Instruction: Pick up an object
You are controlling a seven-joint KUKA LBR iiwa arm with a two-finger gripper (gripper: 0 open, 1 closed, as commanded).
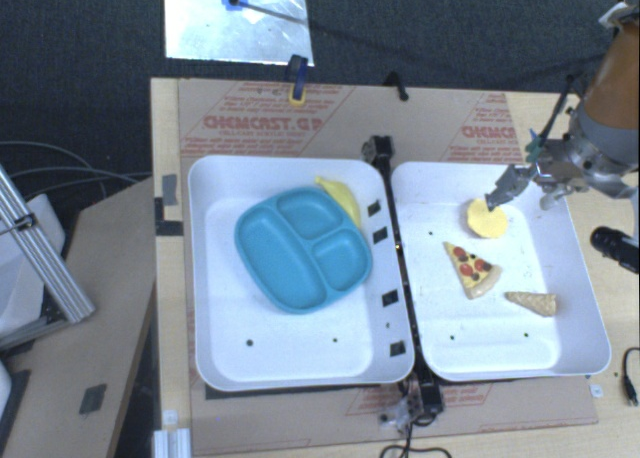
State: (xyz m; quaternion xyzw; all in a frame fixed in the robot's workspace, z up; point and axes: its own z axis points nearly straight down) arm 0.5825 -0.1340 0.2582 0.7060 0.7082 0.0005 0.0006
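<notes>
A: Item one, left bin [215, 346]?
B: Shallow, white, left of centre in the frame. Contents: one blue divided plate [302, 248], three compartments, lying at a slant across the bin's middle. One yellow object [342, 198], partly hidden behind the plate's upper right rim, near the bin's upper right corner. Kind cannot be told.

A: Item two, right bin [575, 346]?
B: Shallow, white, right of centre, edge to edge with the left bin. Contents: three pieces. One round yellow disc [487, 219], upper middle of the bin. One pizza slice [472, 268] with red spots, just below the disc, apart from it. One small tan wedge [532, 302], lower right of the slice, apart from it.

A: Gripper?
B: Gripper [499, 196], at the end of the grey arm [600, 151] entering from the right edge. Its tip stands at the upper edge of the yellow disc. Whether it touches the disc, and how its jaws stand, cannot be told at this angle. Nothing seen held.

A: The surface?
B: Cardboard sheet [330, 116] with red print under both bins. Above it, upper left of the frame, a shiny silver sheet [200, 6] on dark carpet.
</notes>
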